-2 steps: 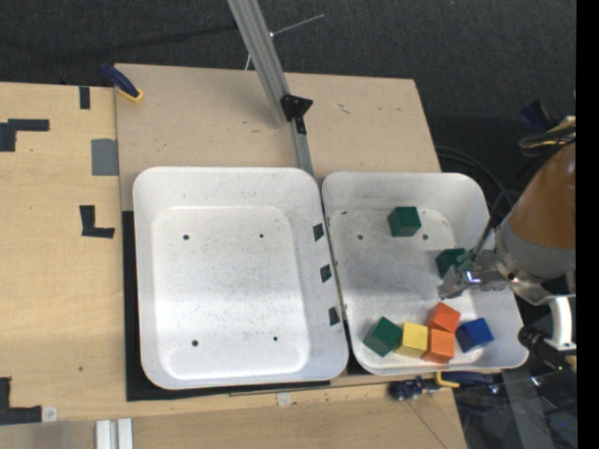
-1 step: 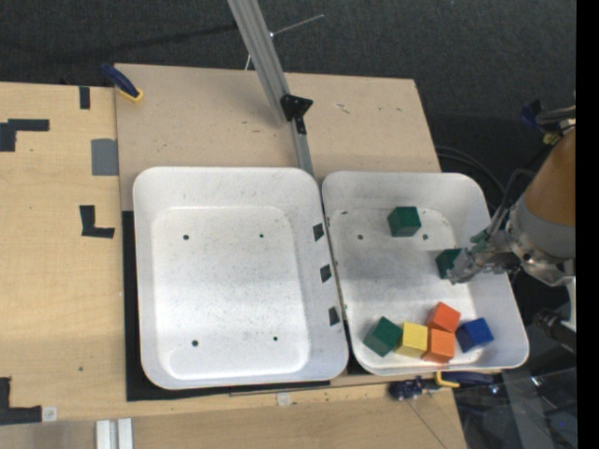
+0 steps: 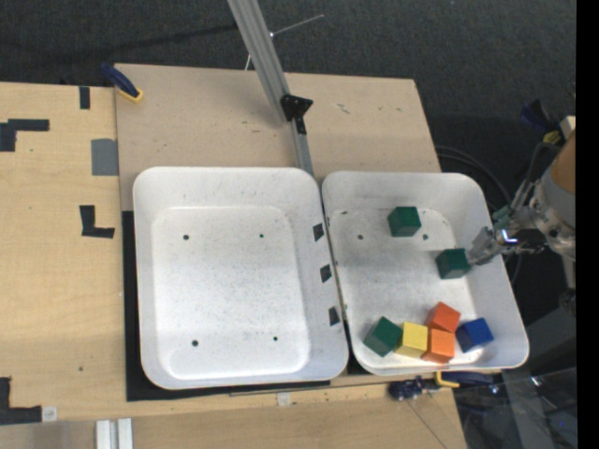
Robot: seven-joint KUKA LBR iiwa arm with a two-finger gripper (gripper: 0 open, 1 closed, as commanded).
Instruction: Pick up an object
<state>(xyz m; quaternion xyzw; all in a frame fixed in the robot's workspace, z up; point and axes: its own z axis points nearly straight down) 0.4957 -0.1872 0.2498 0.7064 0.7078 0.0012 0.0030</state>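
From the overhead camera no brand, label or writing can be read. The end effector [image 3: 494, 241] sits at the right bin's [image 3: 374, 195] right rim, just beside a green cube [image 3: 453, 264]; whether it pinches anything cannot be told. Another green cube [image 3: 404, 221] lies farther back. Green, yellow, orange and blue blocks [image 3: 426, 337] cluster at the near edge, the arm cut off at right
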